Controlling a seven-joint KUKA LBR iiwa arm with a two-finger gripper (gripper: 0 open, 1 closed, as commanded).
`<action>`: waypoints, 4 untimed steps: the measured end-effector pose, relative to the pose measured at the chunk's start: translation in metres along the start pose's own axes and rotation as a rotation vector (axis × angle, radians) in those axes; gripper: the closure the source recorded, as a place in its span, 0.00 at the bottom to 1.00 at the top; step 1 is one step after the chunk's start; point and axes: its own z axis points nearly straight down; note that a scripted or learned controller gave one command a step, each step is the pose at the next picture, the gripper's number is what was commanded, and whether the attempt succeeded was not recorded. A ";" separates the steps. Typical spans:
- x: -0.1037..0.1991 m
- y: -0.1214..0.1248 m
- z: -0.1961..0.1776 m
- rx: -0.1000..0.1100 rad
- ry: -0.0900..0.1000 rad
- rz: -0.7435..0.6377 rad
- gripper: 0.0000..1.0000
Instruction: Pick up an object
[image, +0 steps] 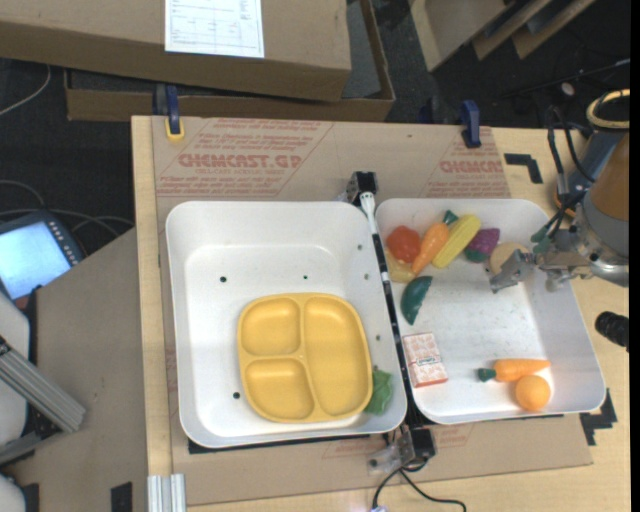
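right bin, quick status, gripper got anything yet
Gripper low over right bin, nothing seen in it. Toy food cluster just to its left; carrot and orange near front. Nothing blocking.

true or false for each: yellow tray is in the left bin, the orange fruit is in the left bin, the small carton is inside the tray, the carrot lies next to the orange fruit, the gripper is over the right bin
1. The yellow tray is in the left bin. True.
2. The orange fruit is in the left bin. False: it lies in the right bin, near its front corner.
3. The small carton is inside the tray. False: it lies on the right bin's floor.
4. The carrot lies next to the orange fruit. True.
5. The gripper is over the right bin. True.
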 end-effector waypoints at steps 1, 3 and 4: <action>0.037 0.084 0.105 0.002 0.002 -0.006 0.00; 0.073 0.118 0.104 0.020 -0.001 0.001 0.00; 0.044 0.119 0.103 0.015 0.003 0.000 0.00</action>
